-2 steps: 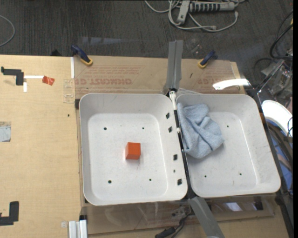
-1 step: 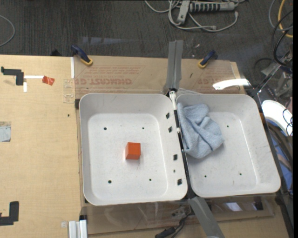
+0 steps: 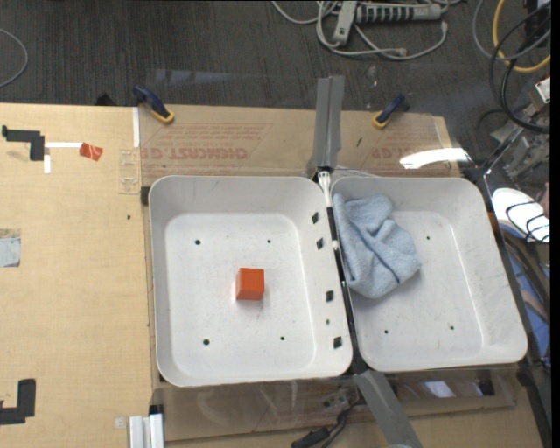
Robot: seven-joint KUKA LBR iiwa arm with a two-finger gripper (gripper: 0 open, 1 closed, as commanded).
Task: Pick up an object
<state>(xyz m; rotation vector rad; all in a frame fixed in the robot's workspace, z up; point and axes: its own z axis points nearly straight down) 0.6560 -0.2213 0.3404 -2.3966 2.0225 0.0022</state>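
Observation:
A small orange-red cube [image 3: 250,283] rests near the middle of the left white bin [image 3: 175,350]. A crumpled light blue cloth [image 3: 374,246] lies in the right white bin [image 3: 472,341], bunched against that bin's left wall and upper left corner.
The two bins meet along a central seam with black clips [image 3: 332,262]. Tan cardboard [image 3: 70,280] covers the bench to the left. Clamps [image 3: 154,102] hold cardboard behind the bins, and cables [image 3: 376,22] lie on the dark floor beyond.

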